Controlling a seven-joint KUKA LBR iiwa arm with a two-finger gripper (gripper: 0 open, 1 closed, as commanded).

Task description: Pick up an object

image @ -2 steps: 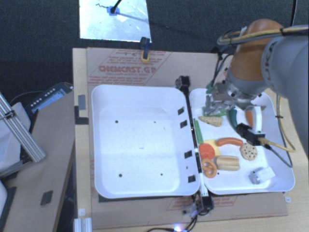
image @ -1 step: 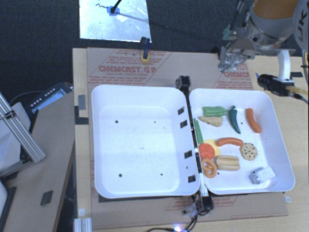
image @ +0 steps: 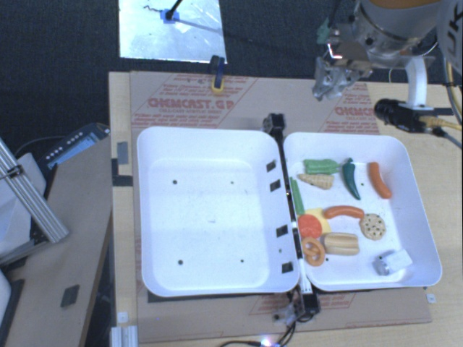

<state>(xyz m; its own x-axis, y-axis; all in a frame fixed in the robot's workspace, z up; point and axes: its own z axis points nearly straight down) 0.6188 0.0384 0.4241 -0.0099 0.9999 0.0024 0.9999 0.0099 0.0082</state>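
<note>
nearest in the right bin (image: 423,226) lies a small grey block (image: 383,264), then a pretzel (image: 314,251) beside a hot dog bun (image: 341,243), a speckled cookie (image: 373,226) and a red tomato slice (image: 310,225). farther back lie two orange sausages (image: 343,212), a dark green pepper (image: 351,178) and a green pod (image: 320,166). the hand (image: 331,85) hangs above the counter (image: 239,96) beyond the bin; how far open it is, i cannot tell.

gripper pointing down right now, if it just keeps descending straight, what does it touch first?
Probably the brown board behind the right bin, not the toys. The gripper hangs beyond the bin's far rim. Depth is hard to judge from this slant, so the rim itself is possible.
</note>
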